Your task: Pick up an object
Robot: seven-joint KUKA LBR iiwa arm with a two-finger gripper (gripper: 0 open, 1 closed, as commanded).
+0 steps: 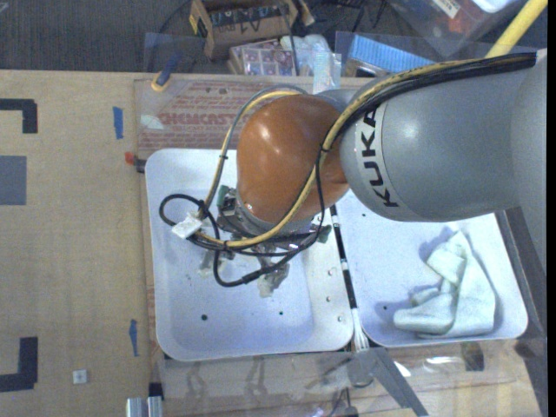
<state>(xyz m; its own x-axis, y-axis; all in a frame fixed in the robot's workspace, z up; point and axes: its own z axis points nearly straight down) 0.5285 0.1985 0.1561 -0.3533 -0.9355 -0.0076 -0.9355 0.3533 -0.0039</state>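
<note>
My arm reaches in from the right, and its orange band (276,159) hangs over the upper part of the left bin (178,311). The gripper (252,263) sits under the wrist amid black cables, low over the left bin's floor. Small pale bits show beside it, too hidden to name. A crumpled white cloth (452,289) lies in the right bin (512,315), well clear of the gripper.
A divider rim (347,289) separates the two bins. The wooden bench (69,233) stretches to the left with black and blue tape marks. Boxes and clutter (252,16) stand behind the bins.
</note>
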